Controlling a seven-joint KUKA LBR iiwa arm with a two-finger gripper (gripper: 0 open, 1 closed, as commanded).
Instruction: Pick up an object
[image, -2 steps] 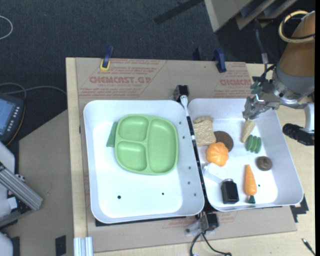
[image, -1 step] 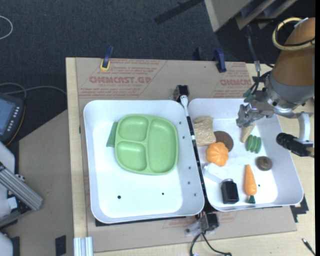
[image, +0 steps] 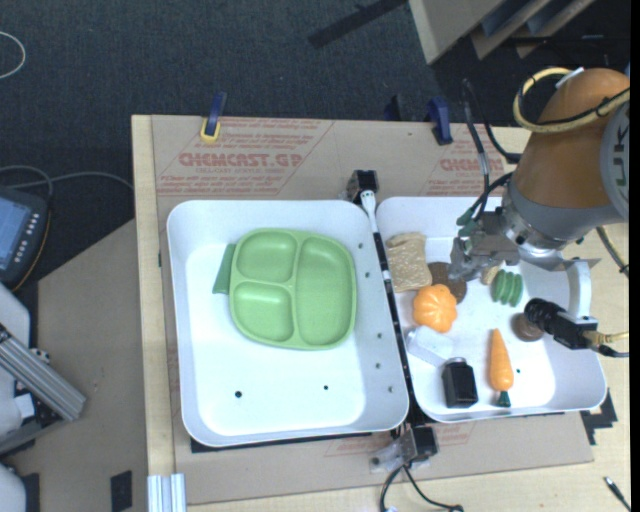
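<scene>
While the grey arm reaches in from 3 o'clock, its gripper is hung low over the right bin, near the bin's middle. Whether the fingers are wide or narrow cannot be told, because they are dark and blurred against the things under them. Nothing is seen held between them.

6 small things are seen in the right bin. A round orange pumpkin is at 7 o'clock from the gripper, close by. A rough tan block is at 9 o'clock, by the bin's left wall. A green pod is at 4 o'clock. An orange carrot with a green end is at 5 o'clock, and a black box is beside it. A clear wrapper is under the pumpkin.

A green plate with 3 parts is in the left bin.
</scene>
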